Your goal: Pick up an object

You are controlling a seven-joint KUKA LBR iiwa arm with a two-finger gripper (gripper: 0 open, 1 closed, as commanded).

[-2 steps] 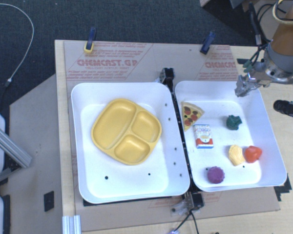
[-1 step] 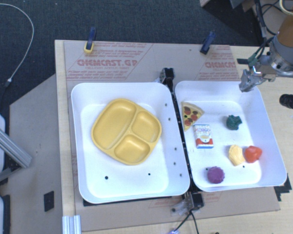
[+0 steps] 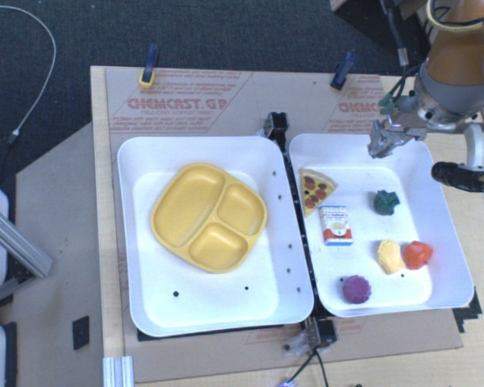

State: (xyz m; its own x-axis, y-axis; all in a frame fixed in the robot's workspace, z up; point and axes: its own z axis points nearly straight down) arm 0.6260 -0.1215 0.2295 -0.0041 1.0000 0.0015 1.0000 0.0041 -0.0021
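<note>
The hand [image 3: 385, 142] is hovering over the far edge of the right bin [image 3: 445, 216], carrying nothing; whether it is open cannot be told. No pick is accomplished: the pizza slice [image 3: 315, 189], green piece [image 3: 385, 201] and remaining toys are all lying in that bin, awaiting descent and grasp.

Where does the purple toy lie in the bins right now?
The purple toy lies in the right bin, near its front edge in the camera view, just left of and below the yellow toy and below the small carton.
</note>
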